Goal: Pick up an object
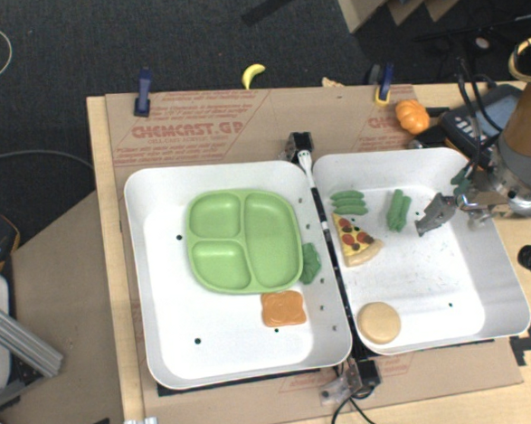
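Gripper over the right bin, nothing between its fingers.

The gripper (435,215) hangs above the right bin (488,282) with fingers spread apart, near a green bean pod (398,210) but apart from it. A second green pod (348,201), a pizza slice (355,237) and a round bun (379,323) also lie there. The left bin (162,286) holds a green divided plate (245,241) and an orange toast piece (283,309).

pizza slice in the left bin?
No. The pizza slice lies in the right bin, beside the divider.
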Robot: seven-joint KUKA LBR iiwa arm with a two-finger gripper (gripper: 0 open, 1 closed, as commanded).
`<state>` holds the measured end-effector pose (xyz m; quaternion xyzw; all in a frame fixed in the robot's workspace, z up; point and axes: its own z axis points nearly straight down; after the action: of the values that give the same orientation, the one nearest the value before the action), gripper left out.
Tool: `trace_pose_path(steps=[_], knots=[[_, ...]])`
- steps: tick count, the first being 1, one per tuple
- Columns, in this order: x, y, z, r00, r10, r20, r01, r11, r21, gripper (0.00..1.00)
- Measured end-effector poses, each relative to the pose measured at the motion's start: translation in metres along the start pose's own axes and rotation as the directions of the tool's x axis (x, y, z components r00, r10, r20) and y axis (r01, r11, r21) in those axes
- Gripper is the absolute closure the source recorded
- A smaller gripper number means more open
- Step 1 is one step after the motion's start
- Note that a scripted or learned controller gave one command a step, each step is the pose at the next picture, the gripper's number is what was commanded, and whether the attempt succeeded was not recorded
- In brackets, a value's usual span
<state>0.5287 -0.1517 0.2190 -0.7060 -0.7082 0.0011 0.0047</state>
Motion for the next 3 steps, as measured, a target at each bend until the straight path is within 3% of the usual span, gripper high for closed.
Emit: trace_pose_path(steps=[1, 2, 3], knots=[[-0.037, 0.017, 0.083, 1.000, 0.006, 0.004, -0.006, 1.000, -0.001, 0.00], [-0.036, 0.018, 0.067, 1.000, 0.004, 0.006, -0.004, 1.000, -0.011, 1.00], [-0.075, -0.045, 0.138, 1.000, 0.010, 0.002, -0.010, 1.000, -0.002, 1.00]])
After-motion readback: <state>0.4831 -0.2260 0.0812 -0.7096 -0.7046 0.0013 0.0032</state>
